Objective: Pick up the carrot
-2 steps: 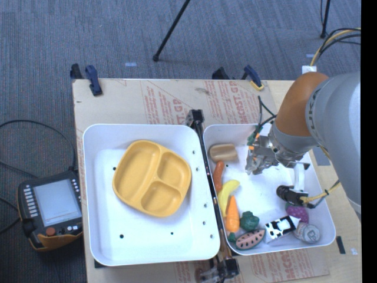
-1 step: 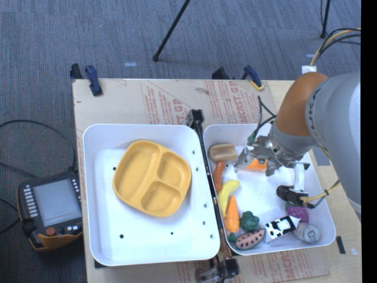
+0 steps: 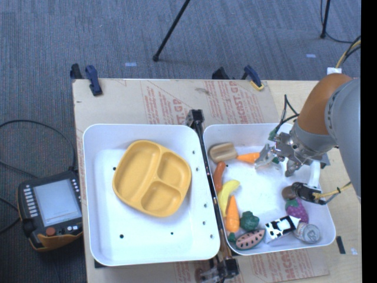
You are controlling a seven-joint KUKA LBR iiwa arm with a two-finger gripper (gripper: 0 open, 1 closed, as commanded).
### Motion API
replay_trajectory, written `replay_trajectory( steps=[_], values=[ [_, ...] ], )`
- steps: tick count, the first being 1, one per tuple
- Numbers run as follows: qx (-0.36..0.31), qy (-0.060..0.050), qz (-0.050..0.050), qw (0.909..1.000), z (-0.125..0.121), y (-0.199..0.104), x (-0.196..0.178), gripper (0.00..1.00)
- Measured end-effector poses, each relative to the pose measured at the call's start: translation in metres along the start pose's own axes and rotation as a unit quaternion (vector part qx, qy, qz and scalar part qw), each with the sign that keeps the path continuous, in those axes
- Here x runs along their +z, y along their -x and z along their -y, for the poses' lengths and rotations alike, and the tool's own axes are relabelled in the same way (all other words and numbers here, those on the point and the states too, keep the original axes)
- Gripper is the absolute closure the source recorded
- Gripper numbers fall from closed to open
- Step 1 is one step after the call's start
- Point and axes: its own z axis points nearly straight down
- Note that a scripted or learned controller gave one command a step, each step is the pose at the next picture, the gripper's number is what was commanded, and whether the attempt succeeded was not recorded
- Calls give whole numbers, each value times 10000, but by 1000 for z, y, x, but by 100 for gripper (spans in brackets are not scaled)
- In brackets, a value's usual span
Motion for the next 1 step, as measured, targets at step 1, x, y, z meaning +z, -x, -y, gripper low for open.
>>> replay_trajectory(
  steps=[1],
  values=[
    [1572, -83, 24, 9875, -24, -21, 2, 0]
  ],
)
